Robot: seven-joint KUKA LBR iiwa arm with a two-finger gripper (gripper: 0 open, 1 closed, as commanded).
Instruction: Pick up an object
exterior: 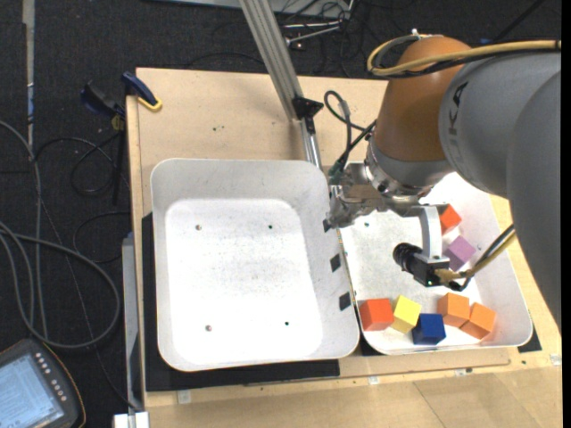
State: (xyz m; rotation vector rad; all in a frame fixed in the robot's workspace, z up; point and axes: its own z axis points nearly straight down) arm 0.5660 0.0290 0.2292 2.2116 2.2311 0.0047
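Starting at 7 o'clock in the view, a screen (25, 390) sits on the dark floor, with cables (53, 203) looping above it. A blue and yellow clamp (134, 94) bites the bench (223, 105) at its 10 o'clock corner. The left bin (169, 266) lies next, and a metal pole (272, 47) slants down from 12 o'clock toward the seam between the bins. The gripper (343, 205) hangs at the 10 o'clock edge of the right bin (379, 261), close to the shared wall; whether it is released or clenched cannot be told. Along that bin's 6 o'clock wall sit an orange-red block (376, 313), a yellow block (407, 313), a blue block (429, 329), an orange block (456, 308) and a second orange block (482, 320), bunched together. At 3 o'clock a purple block (460, 251) lies below a red block (449, 218), which the arm (500, 105) partly hides.
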